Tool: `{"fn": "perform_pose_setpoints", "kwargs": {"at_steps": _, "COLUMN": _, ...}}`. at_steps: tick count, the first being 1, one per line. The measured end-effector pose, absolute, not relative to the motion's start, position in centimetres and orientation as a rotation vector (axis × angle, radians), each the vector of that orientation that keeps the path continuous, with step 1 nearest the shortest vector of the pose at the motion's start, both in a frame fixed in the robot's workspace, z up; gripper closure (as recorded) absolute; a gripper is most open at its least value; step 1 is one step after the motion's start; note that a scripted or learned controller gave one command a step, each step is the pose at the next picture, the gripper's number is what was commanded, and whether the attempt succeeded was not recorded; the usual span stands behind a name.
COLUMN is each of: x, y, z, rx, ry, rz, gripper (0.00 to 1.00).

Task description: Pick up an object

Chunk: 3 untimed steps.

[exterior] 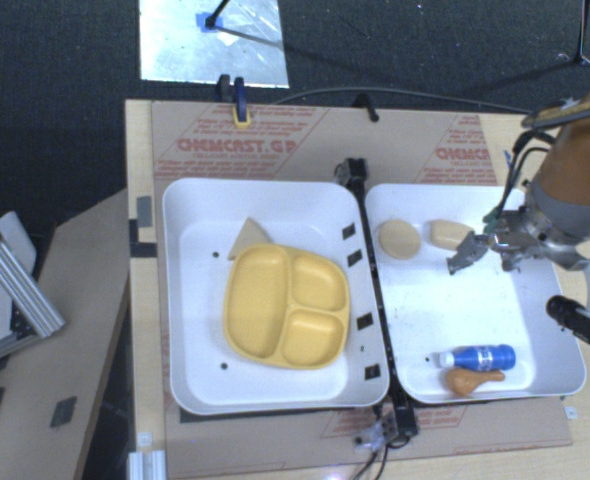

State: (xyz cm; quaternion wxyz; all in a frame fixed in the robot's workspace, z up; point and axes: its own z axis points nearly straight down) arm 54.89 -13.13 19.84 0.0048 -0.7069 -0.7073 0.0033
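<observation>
One fixed camera above the bench [305, 128], slanting down over both bins [195, 268]

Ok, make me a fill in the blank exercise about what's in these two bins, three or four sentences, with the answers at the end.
1. The yellow divided tray lies in the ____ bin of the camera view.
2. The bottle near the right bin's front edge is coloured ____.
3. The orange toy drumstick lies right beside the ____.
4. The gripper hovers over the ____ bin, near the two beige round pieces.

Missing words: left; blue; bottle; right
</observation>
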Motion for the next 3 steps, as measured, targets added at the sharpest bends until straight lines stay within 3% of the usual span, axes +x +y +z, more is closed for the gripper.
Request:
{"fn": "perform_pose_setpoints", "kwargs": {"at_steps": 1, "x": 55.2, "y": -13.1, "z": 20.5, "rx": -2.218, "ry": -2.225, "rz": -0.001, "gripper": 0.00}}
{"fn": "perform_pose_setpoints", "kwargs": {"at_steps": 3, "x": 55.5, "y": -12.9, "z": 9.1, "rx": -2.218, "ry": -2.221, "rz": 0.002, "gripper": 0.00}}
